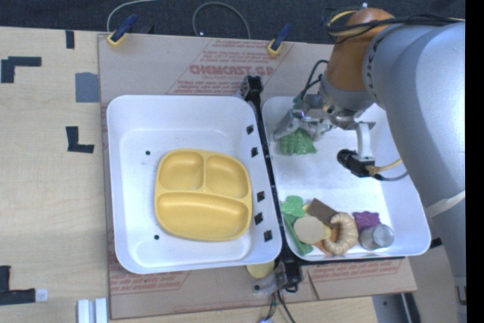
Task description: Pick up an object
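Note:
My gripper [305, 122] hangs over the far left part of the right bin [327, 179], below the orange wrist band. Directly under it, touching or nearly touching, lies a green leafy toy [296, 144]. Whether the toy is gripped I cannot tell. Along the right bin's near edge lie a green piece [293, 205], a brown block [322, 209], a tan round piece [308, 229], a ring-shaped pastry [342, 232], a purple item [367, 221] and a grey can [376, 237].
The left bin [136, 140] holds a yellow divided plate [203, 193]. A black divider with clips [259, 163] runs between the bins. A black cable plug [355, 161] hangs from the arm over the right bin. The arm's grey body covers the right bin's far right side.

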Available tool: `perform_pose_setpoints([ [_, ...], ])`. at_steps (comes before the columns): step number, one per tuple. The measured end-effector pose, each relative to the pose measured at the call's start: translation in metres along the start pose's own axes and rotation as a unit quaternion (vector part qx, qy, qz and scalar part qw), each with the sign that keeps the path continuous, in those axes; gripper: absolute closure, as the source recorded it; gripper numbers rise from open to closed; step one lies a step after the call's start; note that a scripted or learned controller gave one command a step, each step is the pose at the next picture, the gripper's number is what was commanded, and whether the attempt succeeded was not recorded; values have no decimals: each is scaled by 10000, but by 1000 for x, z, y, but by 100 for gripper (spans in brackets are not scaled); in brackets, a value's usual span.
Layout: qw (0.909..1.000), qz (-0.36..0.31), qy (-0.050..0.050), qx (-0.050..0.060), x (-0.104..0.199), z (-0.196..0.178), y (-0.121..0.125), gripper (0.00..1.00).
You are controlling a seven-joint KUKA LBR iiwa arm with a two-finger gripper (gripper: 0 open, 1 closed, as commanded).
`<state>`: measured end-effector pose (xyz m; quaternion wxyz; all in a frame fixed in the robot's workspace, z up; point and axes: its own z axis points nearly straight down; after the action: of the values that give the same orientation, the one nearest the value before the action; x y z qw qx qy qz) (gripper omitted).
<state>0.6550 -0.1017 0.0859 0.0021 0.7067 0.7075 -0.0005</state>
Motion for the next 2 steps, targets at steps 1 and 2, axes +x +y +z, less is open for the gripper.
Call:
perform_pose_setpoints([
  [1,10000,-8,15,5,-2,0,14,0],
  [2,10000,-5,10,-2,-9,0,7,0],
])
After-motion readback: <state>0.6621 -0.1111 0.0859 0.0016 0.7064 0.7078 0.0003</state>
